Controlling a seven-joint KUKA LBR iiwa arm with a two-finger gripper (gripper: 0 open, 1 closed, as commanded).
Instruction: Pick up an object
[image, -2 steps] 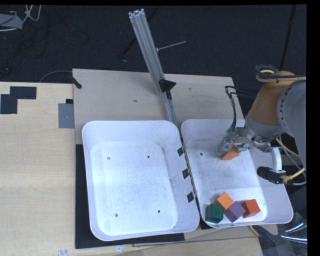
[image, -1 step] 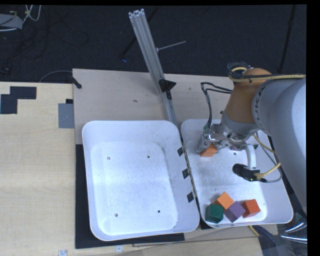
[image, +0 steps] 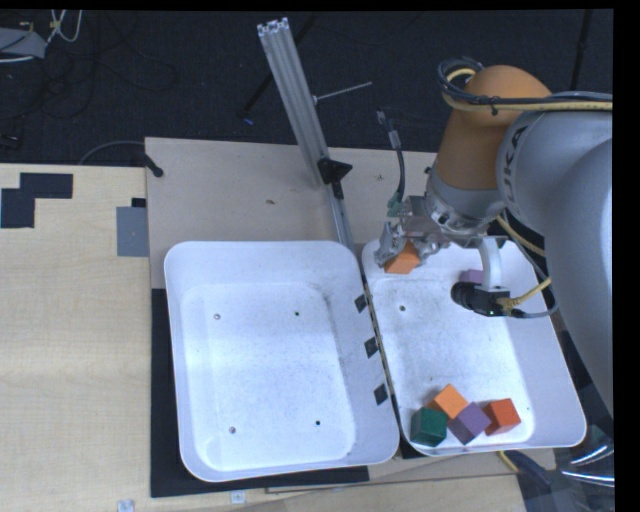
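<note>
My gripper (image: 404, 250) hangs over the far left corner of the right bin (image: 540, 350), under the orange wrist band. An orange block (image: 402, 263) sits between its fingers, lifted just off the bin floor. At the near edge of the same bin lies a cluster of blocks: an orange one (image: 451, 400), a green one (image: 430, 427), a purple one (image: 467, 424) and a red-orange one (image: 502, 415). A small pink piece (image: 472, 276) peeks out beside the arm.
The left bin (image: 190, 300) stands beside the right one, with black clips (image: 371, 346) along their shared edge. A slanted metal rail (image: 300, 110) rises behind the bins. The arm's grey body (image: 570, 200) and cables cover the right bin's far right side.
</note>
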